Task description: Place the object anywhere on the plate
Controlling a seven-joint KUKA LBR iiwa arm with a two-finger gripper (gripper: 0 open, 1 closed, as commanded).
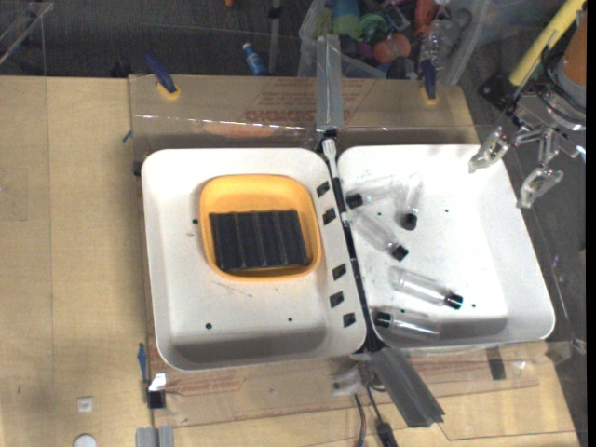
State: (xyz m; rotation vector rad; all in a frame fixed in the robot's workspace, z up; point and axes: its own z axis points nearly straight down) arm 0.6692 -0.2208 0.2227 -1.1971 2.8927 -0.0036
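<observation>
The clear tubes with black caps (424,290) lay scattered in the right bin (526,277), several of them, most with their long axes running on a slant from upper left to lower right. The orange plate (212,194) sat well apart in the left bin (168,250), a dark ridged block (258,239) already lying on it. Your gripper (512,168) hung at the right bin's upper right corner, jaws spread and holding nothing. From there the tubes lay down and to the left, so you would probably need to turn the jaws across a tube's length.
</observation>
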